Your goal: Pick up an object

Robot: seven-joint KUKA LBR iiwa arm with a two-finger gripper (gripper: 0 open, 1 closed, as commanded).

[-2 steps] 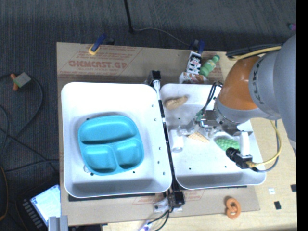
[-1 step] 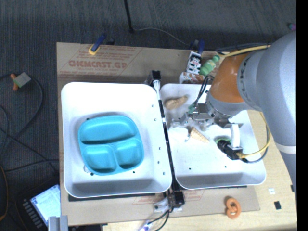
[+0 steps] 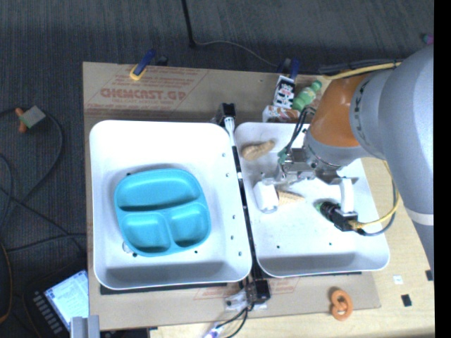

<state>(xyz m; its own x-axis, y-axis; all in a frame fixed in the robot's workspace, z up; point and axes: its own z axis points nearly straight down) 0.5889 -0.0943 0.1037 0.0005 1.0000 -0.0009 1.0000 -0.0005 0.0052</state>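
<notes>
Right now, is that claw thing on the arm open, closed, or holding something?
End effector: cannot be told; it hangs low in the right bin, close above a small white object.

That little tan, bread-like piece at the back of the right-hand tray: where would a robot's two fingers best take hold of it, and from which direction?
Probably across its narrow middle, coming straight down from above. The tan piece lies flat and elongated, running roughly left to right in the right bin, so fingers closing front to back would span its short width. Its left end lies close to the bin's wall, leaving little room there. The gripper sits just in front of it.
</notes>
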